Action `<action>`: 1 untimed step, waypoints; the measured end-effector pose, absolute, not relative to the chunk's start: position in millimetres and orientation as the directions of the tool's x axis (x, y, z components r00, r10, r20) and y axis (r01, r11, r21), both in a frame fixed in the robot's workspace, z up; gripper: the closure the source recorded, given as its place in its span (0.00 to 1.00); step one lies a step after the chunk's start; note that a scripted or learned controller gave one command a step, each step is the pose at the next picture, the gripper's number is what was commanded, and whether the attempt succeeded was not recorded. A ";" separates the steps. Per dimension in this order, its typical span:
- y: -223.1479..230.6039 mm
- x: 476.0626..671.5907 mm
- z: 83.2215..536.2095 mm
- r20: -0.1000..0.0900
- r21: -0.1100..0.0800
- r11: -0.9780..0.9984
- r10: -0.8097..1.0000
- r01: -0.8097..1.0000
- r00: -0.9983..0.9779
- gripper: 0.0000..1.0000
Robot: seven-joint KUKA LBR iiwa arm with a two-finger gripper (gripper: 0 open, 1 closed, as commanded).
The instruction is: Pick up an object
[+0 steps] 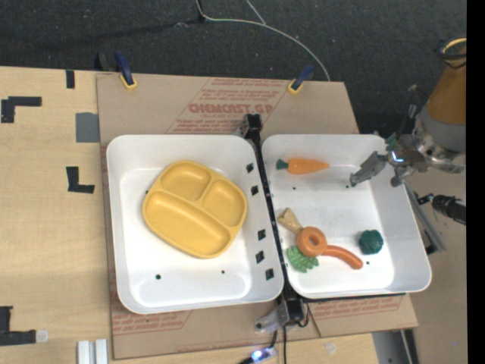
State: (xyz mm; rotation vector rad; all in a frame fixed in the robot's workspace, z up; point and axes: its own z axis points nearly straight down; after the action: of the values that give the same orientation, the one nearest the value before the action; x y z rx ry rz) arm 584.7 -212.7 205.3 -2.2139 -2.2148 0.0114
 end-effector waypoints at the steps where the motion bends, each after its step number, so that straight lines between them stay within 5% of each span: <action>1: -205.1 575.2 149.3 0.003 -0.012 0.001 1.000 1.000 -0.001 0.00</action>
State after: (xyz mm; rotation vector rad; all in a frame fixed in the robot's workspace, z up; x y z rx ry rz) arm 575.2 -205.1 149.3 -2.2125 -2.2157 0.0106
